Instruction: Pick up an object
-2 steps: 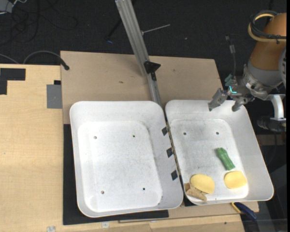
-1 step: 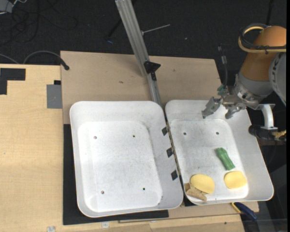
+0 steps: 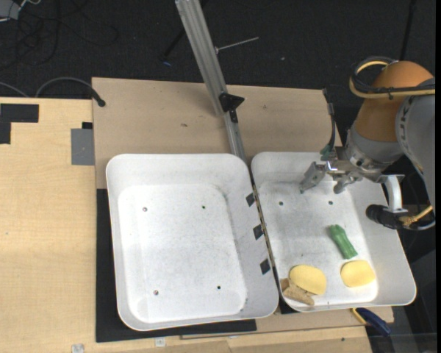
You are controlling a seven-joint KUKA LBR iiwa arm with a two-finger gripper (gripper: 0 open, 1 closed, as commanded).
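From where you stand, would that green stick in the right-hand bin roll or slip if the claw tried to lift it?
Probably. The green stick looks smooth and rounded, so it may roll across the flat floor of the right bin when nudged. It lies straight, which suggests it is stiff. It looks slim, so likely light. The gripper is apart from it.

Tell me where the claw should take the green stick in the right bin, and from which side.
Grip the green stick at its middle, across its narrow width, descending from straight above. It lies flat and slanted, apart from the yellow pieces below it. The claw hovers farther up the right bin, so it probably needs turning to match the slant.
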